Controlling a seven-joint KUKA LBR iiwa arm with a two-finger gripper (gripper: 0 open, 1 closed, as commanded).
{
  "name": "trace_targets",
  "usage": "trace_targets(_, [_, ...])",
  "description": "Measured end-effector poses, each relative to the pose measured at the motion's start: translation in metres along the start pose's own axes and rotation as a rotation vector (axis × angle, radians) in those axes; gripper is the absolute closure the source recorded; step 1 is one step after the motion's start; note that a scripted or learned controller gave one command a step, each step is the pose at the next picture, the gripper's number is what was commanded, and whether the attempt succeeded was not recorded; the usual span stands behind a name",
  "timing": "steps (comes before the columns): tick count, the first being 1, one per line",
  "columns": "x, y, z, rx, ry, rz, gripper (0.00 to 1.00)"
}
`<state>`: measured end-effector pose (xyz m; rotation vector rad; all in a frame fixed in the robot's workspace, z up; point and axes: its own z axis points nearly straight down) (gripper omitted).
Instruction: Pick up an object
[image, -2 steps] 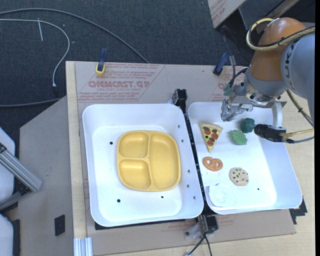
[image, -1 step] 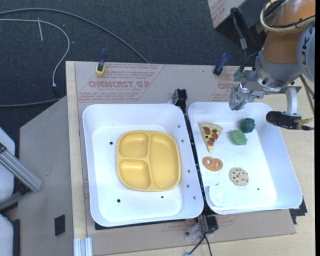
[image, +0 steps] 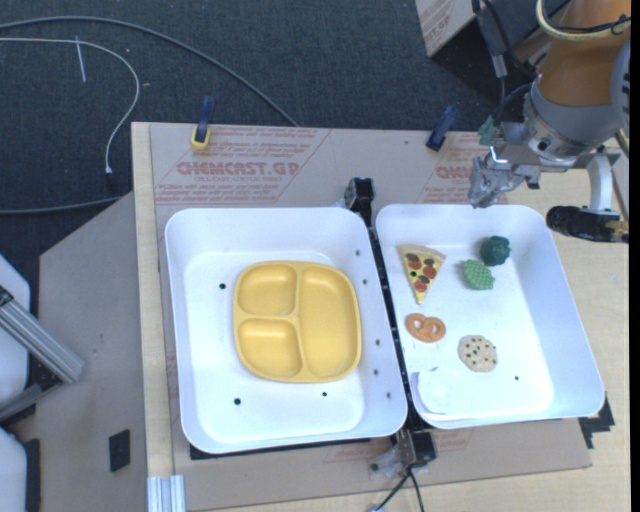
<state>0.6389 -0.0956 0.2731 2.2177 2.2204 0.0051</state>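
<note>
Printed "CHEMCAST" is read along the table's (image: 300, 150) far edge; pizza slice (image: 421, 271) is pointed toward the near edge; tool (image: 487, 190) state cannot be told

Bright, even overhead light, soft and diffuse. White bins (image: 200, 240) near blown out, rims losing detail. Faint short shadows under yellow tray (image: 297, 321). Dark carpet (image: 300, 60) grainy, noisy. Slight softness overall; arm (image: 580, 70) at top right mildly blurred.

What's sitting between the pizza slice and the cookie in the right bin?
A pretzel lies between the pizza slice and the cookie, seen in the camera view.
</note>
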Motion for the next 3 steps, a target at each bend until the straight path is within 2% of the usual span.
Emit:
trace_targets(1, [0.057, -0.005, 0.014, 0.008, 0.002, -0.004, 1.0])
trace_targets(3, [0.152, 0.015, 0.026, 0.003, 0.002, -0.004, 1.0])
